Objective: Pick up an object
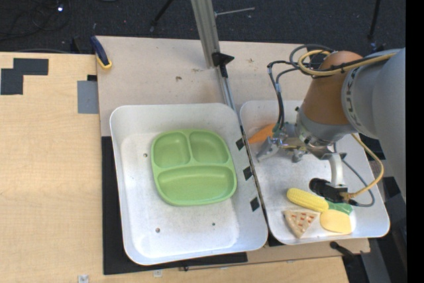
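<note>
Orange object [261, 134], the candidate nearest the tool [281, 148], is located in the right bin [275, 189], against its left wall toward the far end. The tool is positioned low over the bin floor, just beside the orange object on its right. Whether the tool is released or clenched cannot be told, and nothing is seen to be grasped.

For a sound grasp, the tool should be shifted slightly left and centred over the orange object. Because the object lies close to the wall, it is judged that the approach should be aligned along the wall so that the rim is not struck.

Surroundings, from the left: the left bin [132, 209] on the worktop [152, 69] is occupied by a green divided plate [193, 166], well apart from the tool. In the near part of the right bin, a corn cob [306, 198], a pale wedge [299, 222] and a yellow piece [336, 223] are grouped closely; none obstructs the approach.
</note>
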### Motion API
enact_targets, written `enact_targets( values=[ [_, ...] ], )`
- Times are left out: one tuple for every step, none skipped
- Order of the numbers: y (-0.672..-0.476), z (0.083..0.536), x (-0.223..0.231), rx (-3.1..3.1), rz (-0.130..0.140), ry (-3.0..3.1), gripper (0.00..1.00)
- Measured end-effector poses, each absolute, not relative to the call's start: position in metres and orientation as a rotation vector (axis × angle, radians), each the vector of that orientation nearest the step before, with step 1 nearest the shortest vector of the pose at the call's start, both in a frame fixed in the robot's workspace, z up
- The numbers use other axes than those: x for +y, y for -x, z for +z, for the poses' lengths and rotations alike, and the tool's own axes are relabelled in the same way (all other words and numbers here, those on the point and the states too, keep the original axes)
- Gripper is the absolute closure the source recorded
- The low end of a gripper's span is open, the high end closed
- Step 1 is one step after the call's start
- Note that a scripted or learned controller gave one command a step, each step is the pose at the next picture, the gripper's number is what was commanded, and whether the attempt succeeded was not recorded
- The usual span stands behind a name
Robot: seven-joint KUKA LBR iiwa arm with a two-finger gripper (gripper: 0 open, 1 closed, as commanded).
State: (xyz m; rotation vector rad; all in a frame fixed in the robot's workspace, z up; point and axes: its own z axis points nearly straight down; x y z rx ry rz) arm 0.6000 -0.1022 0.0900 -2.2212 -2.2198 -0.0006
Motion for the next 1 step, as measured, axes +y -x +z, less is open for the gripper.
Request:
enact_targets(
  values=[
    [-0.6016, 0.1025, -0.1027, -2.219, -0.008, 2.227, 1.0]
  ],
)
